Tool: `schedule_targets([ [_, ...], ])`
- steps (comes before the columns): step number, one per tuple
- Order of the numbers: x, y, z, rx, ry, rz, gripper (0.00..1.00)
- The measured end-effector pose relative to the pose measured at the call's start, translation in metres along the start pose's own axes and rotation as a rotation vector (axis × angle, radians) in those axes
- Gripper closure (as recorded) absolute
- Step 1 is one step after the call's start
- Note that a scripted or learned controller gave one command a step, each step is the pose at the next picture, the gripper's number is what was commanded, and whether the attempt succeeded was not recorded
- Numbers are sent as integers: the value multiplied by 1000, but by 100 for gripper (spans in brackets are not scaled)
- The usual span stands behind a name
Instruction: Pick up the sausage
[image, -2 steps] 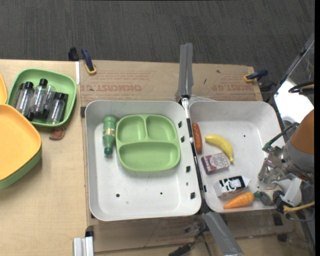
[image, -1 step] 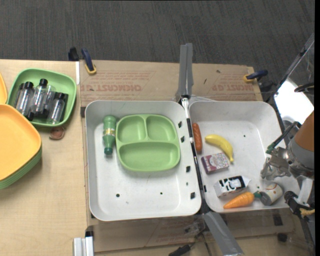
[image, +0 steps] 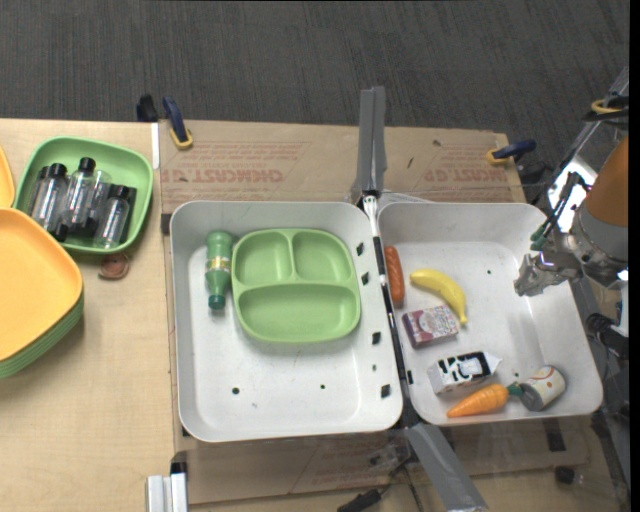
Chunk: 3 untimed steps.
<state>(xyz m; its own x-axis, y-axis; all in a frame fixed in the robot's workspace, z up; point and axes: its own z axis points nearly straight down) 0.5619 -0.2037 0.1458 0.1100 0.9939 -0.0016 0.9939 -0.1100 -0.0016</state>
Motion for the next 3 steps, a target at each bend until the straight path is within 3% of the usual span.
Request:
schedule_targets([
  [1, -5, -38, 55, 1, 2, -236, 100],
  [2, -26, -70, 55, 3, 3, 64, 100],
  [3, 34, -74, 56, 4, 2, 328, 100],
])
